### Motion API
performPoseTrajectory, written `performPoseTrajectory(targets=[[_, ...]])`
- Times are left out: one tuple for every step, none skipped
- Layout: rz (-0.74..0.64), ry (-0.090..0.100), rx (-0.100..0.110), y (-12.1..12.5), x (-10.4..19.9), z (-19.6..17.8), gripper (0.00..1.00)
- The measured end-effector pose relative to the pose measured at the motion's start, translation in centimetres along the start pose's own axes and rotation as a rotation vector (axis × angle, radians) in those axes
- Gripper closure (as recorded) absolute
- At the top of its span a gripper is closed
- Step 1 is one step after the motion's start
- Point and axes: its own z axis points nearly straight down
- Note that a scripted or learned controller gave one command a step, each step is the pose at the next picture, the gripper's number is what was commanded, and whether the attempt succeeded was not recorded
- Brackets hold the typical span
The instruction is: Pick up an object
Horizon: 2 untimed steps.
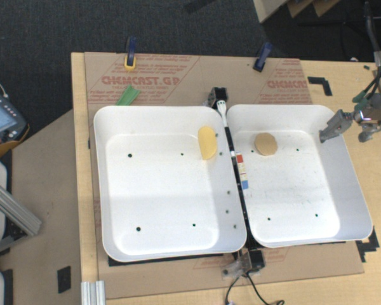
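I am at the very start of the pick: nothing is in my pincer [352, 121], which hangs at the right edge of the frame, over the upper right rim of the right bin [343, 189]. Whether it stands apart or together I cannot tell; from here it shows as a small grey shape with a blurred end.

Two things are on offer. A round tan disc [265, 144] lies flat in the upper left part of the right bin, near its top wall and not far from the divider where the bins meet. A yellow oblong piece [207, 143] lies in the left bin [159, 234], in that bin's upper right corner, close against its right wall. The two are near each other but in separate bins, with the rims between them.

The disc looks to me the nearer and easier choice. My next move, as I judge it, calls for travel toward the left of the frame until I am centred above the disc, then a straight descent. It sits low and flat, so I must go nearly to the bin floor to catch its edges.
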Motion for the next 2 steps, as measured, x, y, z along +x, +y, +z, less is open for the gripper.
performPoseTrajectory(targets=[[0.001, 0.003, 0.009, -0.2, 0.1, -0.5, 1.00], [-0.002, 0.009, 0.019, -2.6, 4.8, 0.7, 1.00]])
